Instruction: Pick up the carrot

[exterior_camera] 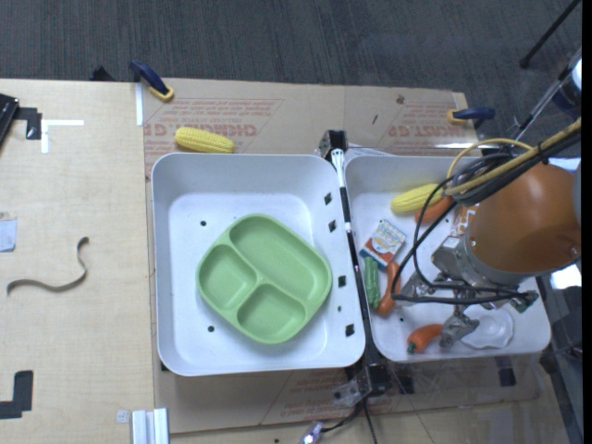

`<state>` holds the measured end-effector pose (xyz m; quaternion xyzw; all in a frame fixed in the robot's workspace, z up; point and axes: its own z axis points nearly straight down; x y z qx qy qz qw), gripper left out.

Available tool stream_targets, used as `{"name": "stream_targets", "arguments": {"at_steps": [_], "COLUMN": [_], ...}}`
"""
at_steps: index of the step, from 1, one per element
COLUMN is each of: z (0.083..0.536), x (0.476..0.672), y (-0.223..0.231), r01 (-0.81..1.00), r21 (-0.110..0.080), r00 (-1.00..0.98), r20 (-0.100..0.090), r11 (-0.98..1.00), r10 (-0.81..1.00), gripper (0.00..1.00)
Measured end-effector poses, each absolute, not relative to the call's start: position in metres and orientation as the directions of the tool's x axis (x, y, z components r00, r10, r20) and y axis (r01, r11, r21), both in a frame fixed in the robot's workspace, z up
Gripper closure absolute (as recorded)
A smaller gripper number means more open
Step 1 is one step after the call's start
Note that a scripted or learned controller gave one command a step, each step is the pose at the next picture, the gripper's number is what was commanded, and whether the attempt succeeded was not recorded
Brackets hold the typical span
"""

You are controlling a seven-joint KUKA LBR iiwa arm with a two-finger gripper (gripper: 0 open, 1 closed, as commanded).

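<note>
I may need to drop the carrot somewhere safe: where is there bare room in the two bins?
Left bin: bare floor rings the green divided plate, widest along the top wall and left side. Right bin is crowded: corn, a packet, green and orange pieces by the divider, the carrot and the tool near the bottom wall.

You will find red print on the cardboard sheet (305, 118) under the bins. It appears upside down. None of it is legible to you.
</note>
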<state>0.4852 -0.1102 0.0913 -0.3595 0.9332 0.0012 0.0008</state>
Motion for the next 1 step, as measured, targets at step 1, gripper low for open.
{"name": "stream_targets", "arguments": {"at_steps": [1], "z": [0.2362], "x": [0.5152], "y": [-0.1676], "r01": [-0.764], "r21": [-0.003], "r00": [-0.645], "r20": [-0.005], "r11": [0.645], "r10": [-0.764], "gripper": [0.0]}}
